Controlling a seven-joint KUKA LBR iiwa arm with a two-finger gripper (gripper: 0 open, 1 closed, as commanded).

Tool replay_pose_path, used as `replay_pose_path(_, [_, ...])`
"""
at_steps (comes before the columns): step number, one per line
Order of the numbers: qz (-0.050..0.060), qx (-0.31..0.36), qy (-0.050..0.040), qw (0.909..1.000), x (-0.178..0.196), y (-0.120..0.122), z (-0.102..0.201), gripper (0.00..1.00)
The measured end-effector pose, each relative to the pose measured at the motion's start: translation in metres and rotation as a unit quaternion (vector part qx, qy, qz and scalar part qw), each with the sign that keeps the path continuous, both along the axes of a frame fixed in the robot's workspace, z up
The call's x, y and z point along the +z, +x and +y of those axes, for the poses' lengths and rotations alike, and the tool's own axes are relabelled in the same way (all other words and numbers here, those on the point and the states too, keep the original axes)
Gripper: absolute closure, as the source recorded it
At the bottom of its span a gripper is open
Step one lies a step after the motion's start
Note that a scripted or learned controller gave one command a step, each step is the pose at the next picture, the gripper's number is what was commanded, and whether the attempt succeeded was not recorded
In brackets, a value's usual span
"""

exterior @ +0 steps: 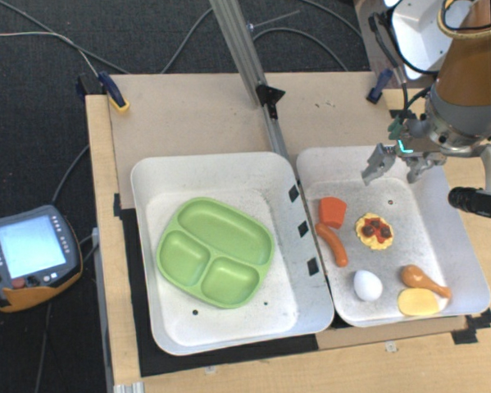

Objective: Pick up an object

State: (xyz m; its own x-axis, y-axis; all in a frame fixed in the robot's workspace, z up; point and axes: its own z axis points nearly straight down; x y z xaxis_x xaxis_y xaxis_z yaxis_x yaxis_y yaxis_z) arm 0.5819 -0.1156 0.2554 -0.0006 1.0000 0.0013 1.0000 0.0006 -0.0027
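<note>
Objects for picking all lie in the right bin [470,258], none yet lifted. Going from the left: a handheld control tablet [27,256] sits on the dark floor beside the bench. The left bin [150,184] holds a green divided plate [216,252] and nothing else. Across the divider, the right bin carries an orange block [333,211] with a sausage [332,244] just below it, touching or nearly so. A white egg [367,285] lies nearer the front edge. A small tart with red topping [374,231] sits mid-bin, and a drumstick [424,281] rests just above a yellow piece [419,303] at the front right. The claw [400,165] hangs over the bin's far edge, its two fingers spread wide with nothing between them, well apart from every item. By my reading the task has barely begun: choosing a target, descending, closing and lifting all remain.
</note>
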Motion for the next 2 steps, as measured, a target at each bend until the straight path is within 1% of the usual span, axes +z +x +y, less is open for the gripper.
replay_pose_path(1, [-0.001, 0.0, -0.0001, 1.0, 0.001, 0.0, 0.0, 0.0])
replay_pose_path(2, [0.001, -0.001, 0.0002, 1.0, -0.044, -0.001, -0.007, 0.0])
